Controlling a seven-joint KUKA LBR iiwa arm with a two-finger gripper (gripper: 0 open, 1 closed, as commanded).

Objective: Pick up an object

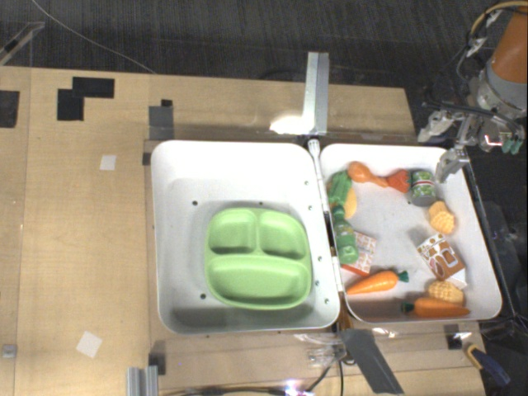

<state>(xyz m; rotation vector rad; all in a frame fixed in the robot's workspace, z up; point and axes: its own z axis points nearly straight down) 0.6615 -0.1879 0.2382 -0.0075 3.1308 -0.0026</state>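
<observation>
Gripper (pixel 452 162) hangs at the upper right of the frame over the right bin's (pixel 487 262) far corner; its opening cannot be told. Nearest sits a green can (pixel 422 186).

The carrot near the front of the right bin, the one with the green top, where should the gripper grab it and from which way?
Grip the carrot across its thick orange middle, from straight above. It lies flat with bare bin floor on both long sides, so fingers should fit.
</observation>
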